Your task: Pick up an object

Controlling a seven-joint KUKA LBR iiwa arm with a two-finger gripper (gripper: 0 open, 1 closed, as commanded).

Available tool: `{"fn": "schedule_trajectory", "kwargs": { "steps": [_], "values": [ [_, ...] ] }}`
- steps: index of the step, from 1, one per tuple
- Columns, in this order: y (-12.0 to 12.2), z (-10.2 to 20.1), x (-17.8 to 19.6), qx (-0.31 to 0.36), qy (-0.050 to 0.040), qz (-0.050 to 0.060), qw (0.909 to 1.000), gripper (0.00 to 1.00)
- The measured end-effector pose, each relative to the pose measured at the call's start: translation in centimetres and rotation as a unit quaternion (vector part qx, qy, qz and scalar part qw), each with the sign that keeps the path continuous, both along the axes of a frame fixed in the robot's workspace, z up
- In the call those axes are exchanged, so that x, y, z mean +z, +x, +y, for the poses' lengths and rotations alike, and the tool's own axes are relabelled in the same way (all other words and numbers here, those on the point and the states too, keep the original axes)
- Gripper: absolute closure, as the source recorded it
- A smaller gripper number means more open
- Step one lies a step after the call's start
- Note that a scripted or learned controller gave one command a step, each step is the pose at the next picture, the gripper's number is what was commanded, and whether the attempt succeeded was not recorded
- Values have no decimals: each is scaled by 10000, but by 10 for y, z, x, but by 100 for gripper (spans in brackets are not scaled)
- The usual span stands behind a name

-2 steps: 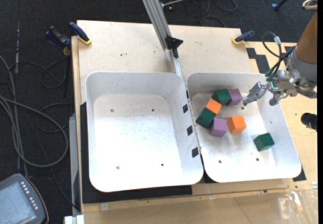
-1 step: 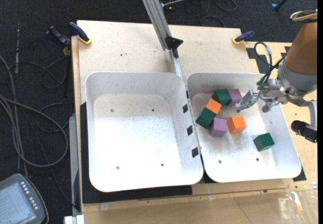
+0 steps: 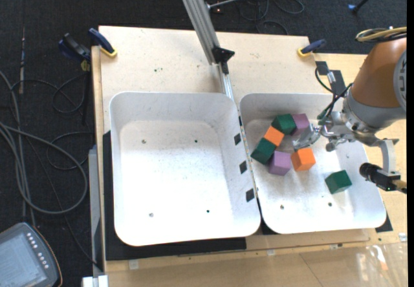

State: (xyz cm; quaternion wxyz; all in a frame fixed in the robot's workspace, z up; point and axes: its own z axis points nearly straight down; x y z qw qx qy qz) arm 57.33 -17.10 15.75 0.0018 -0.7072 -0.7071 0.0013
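Camera view check: where is the gripper (image 3: 309,139)?
— Over the right bin (image 3: 362,214), beside the block cluster.
Finger state?
— Cannot tell.
Nearest target?
— The orange block (image 3: 303,159), just at its six o'clock.

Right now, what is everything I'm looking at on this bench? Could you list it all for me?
Bins: 2, white, side by side on the bench; left bin, right bin.
Green blocks: 3, right bin; one at the top of the cluster, one at its left, one apart, lower right.
Purple blocks: 2, right bin.
Orange blocks: 2, right bin.
Clamps: 2, yellow and blue, back corners.
Metal pole: 1, grey, back centre.
Arm: 1, grey and orange, right.
Tool: 1, over the cluster.
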Motion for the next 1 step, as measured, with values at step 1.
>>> {"fn": "schedule_trajectory", "kwargs": {
  "steps": [1],
  "values": [
    [4,6,-44,10,-3,-16,10000,0]
  ]
}}
